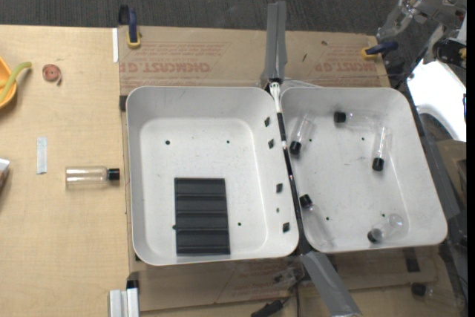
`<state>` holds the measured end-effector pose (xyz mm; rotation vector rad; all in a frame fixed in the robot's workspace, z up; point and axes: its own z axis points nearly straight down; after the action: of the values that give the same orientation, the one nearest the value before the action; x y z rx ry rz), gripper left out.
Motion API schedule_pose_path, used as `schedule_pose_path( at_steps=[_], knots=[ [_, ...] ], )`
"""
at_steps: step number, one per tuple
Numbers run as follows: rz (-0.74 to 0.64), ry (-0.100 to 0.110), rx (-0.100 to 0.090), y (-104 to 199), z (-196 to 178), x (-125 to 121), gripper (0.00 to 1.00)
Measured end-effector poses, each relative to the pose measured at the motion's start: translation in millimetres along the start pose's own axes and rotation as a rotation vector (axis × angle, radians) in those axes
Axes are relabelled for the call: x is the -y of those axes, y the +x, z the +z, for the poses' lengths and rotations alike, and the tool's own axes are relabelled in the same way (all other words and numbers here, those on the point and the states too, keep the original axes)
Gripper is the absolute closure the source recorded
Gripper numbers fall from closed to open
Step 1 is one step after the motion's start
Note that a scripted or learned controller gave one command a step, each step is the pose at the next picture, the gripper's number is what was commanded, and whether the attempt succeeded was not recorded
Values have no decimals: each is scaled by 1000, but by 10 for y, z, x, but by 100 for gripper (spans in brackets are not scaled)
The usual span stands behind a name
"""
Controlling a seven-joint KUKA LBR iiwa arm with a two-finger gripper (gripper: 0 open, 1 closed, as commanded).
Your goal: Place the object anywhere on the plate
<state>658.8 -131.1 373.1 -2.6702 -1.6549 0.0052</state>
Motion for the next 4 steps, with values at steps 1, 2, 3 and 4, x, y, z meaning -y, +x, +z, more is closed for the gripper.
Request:
schedule_pose_path(
  at_steps=[1, 2, 3, 4],
  knots=[
    [-147, -1, 0, -980, -673, 148, 0],
    [290, 1, 0, -545, -664, -232, 0],
    [698, 3, 1, -228, -664, 47, 0],
    [905, 3, 0, -987, -665, -69, 0]
  ],
)
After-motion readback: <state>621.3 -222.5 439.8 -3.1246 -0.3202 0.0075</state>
